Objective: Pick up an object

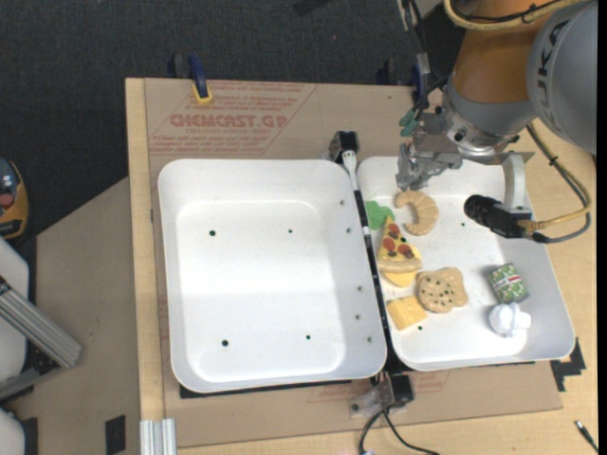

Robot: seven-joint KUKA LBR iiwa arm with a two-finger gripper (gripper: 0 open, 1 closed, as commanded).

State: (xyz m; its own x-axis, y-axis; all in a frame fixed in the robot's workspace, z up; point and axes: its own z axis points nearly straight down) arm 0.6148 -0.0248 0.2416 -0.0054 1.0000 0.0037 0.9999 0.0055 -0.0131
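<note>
Two white bins (190, 254), the tool (414, 180) just above a croissant (418, 211) in the right one, finger state unclear.

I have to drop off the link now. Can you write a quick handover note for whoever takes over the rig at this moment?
Gripper: low over the right bin's far end, directly above the croissant; whether its fingers are open or shut can't be made out, and nothing is seen held.
Right bin: croissant, green piece, pizza slice, cookie, yellow wedge, green-and-red block, white object.
Done: no pick confirmed.
Left: grasp and lift one item; the croissant looks like the likely target.
</note>
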